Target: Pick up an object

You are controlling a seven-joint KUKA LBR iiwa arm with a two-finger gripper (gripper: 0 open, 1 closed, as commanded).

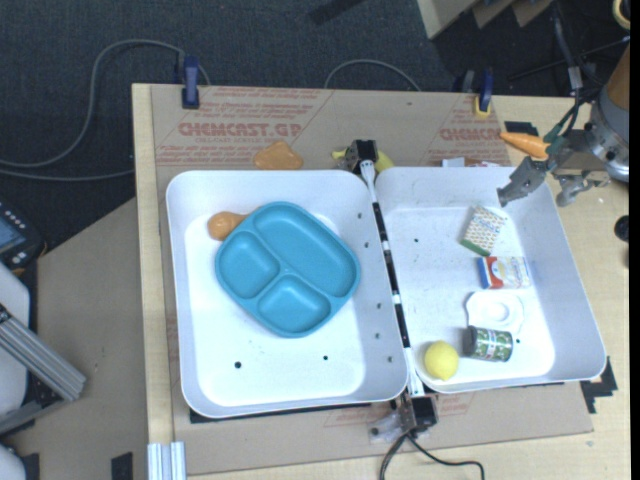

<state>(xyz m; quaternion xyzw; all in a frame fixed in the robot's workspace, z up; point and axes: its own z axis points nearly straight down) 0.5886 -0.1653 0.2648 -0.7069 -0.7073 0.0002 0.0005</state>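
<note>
So the brown board (300, 118) under the bins reads "CHEMCAST GP" in red. It sits over dark carpet (80, 28). The left bin (200, 368) has a blue divided plate (287, 266); the right bin (570, 298) holds a yellow ball (441, 360), a small can (490, 344) and a checkered packet (485, 229). The gripper (545, 180) hangs at that bin's far right corner, fingers spread, gripping nothing.

The arm behind the hand (545, 176) is cut off by the right edge, and far left of it the blue tray (287, 267) half hides an orange object (223, 225).
</note>
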